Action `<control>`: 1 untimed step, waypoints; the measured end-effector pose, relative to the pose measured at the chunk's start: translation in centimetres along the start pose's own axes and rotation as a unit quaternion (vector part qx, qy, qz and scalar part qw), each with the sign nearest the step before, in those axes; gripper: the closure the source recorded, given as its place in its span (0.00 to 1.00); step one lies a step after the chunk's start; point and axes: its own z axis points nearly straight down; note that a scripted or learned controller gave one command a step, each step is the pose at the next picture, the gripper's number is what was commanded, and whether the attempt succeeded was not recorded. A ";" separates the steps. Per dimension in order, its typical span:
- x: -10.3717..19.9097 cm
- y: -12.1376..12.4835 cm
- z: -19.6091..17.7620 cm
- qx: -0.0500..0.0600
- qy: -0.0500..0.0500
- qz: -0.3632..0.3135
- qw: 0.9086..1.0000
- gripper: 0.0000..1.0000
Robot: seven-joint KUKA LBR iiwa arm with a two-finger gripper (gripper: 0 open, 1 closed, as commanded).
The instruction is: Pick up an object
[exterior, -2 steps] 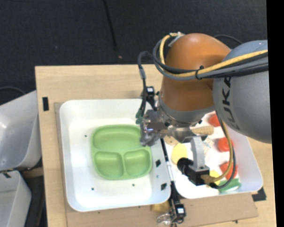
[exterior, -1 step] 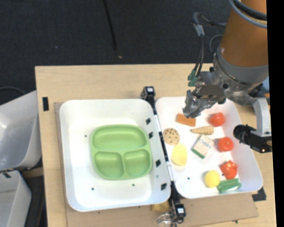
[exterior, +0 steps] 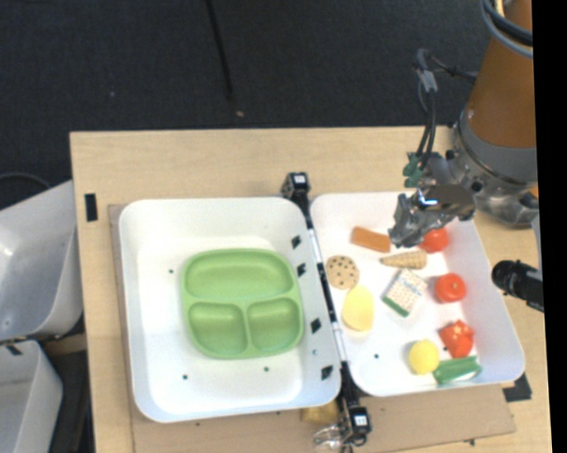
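Over the right bin (exterior: 365,377), beside the orange carrot piece (exterior: 369,239), the gripper (exterior: 407,227) hovers near a red tomato (exterior: 435,240); its fingers' state cannot be told.

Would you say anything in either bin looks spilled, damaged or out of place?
Nothing stands out. The green divided plate sits flat in the left bin, and the toy foods lie scattered but intact in the right bin.
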 end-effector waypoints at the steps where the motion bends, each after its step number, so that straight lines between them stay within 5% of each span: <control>1: 6.8 0.0 -5.4 -0.003 0.001 -0.005 1.000 1.00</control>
